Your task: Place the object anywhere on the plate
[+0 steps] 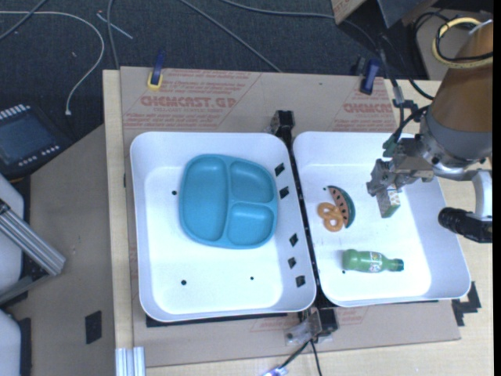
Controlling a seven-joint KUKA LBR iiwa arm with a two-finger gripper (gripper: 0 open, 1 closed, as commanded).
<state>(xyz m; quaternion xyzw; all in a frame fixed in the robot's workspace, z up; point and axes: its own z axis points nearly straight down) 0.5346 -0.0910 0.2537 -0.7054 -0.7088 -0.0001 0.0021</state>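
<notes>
A blue plate [228,200] with three compartments lies in the left bin [156,233]. In the right bin [438,276] lie a brown pretzel [331,215] on a dark green slice-shaped piece [344,202], and a green bottle [371,262] on its side nearer the front. My gripper [388,202] hangs over the right bin's middle right, to the right of the pretzel and above the bottle. Nothing is visible between its fingers.
A black divider with clips [290,210] runs between the two bins. The bins rest on a cardboard sheet [203,96] with blue clamps [157,77] at the back. Cables lie on the dark floor behind.
</notes>
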